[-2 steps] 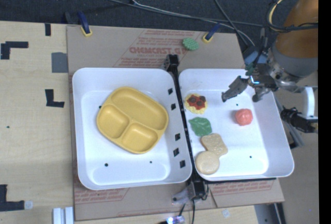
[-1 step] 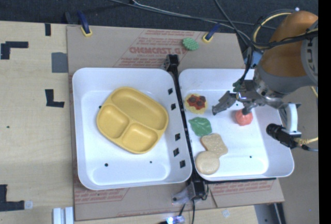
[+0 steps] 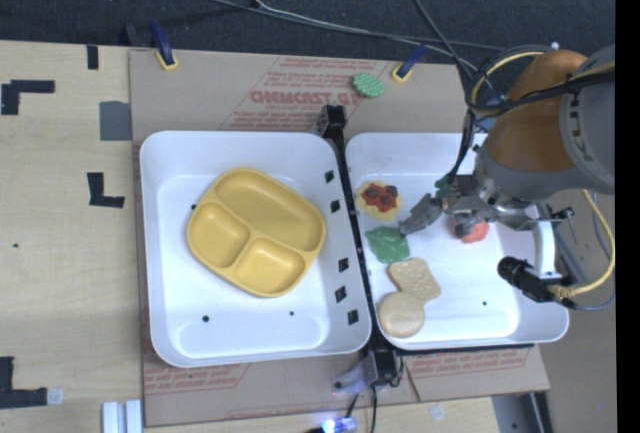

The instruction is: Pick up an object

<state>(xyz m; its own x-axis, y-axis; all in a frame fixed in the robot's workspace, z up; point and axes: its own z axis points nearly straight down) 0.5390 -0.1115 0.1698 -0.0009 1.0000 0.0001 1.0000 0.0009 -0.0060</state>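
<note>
**Reaching over the right bin, fingers spread above the toy food**

Hovering over the right bin (image 3: 520, 326), the gripper (image 3: 432, 208) comes in from the right side with its two dark fingers (image 3: 420, 215) parted and nothing between them. Just beyond the fingertips, toward the divider between the bins, sits a small yellow piece with red and dark spots (image 3: 379, 200). Slightly nearer the camera than the fingertips lies a green leaf-shaped piece (image 3: 387, 243), close to the lower finger; whether they touch cannot be told. Behind the fingers, under the wrist, a small red object (image 3: 473, 230) rests on the bin floor, partly hidden by the gripper body. Farther toward the front rim from the hand lie a tan slice-shaped piece (image 3: 413, 279) and, touching it, a round tan piece (image 3: 400, 315).

Across the divider, well apart from the hand, the left bin (image 3: 170, 321) holds a yellow divided plate (image 3: 255, 231). Beyond both bins, a small green dotted object (image 3: 368, 85) lies on the cardboard sheet (image 3: 290, 96).
</note>
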